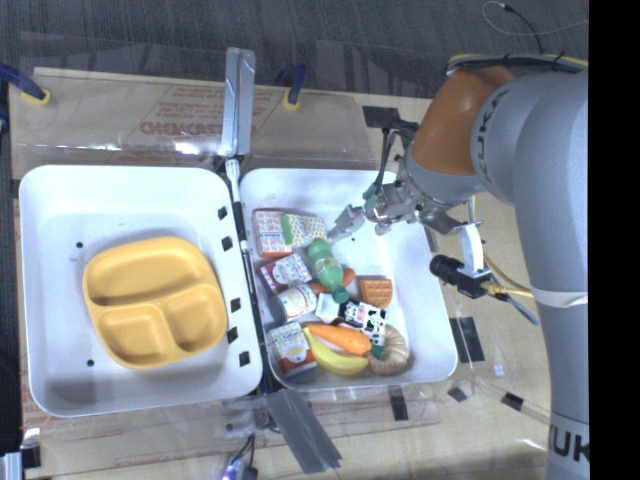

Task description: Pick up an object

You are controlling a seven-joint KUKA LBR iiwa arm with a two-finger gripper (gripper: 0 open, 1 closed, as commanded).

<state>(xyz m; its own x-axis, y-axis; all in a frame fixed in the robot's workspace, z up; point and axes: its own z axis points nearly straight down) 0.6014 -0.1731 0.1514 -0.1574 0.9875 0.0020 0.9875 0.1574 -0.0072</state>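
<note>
The right white bin [425, 268] holds a heap of toy food. In it lie an orange and green packet [278, 231], a green bottle [325, 260], an orange slice of bread [375, 290], a cow-patterned carton [363, 318], a carrot [341, 338], a banana [335, 361] and a brown bagel [394, 352]. My gripper [360, 224] hangs over the bin's far middle, just above and to the right of the green bottle. Its fingers are spread open with nothing between them.
The left white bin [50, 208] holds a yellow divided tray [152, 298]. A metal divider strip [238, 108] runs between the bins. Small packets [290, 286] and a cup [288, 344] crowd the right bin's left side. Bare bin floor shows at its far right.
</note>
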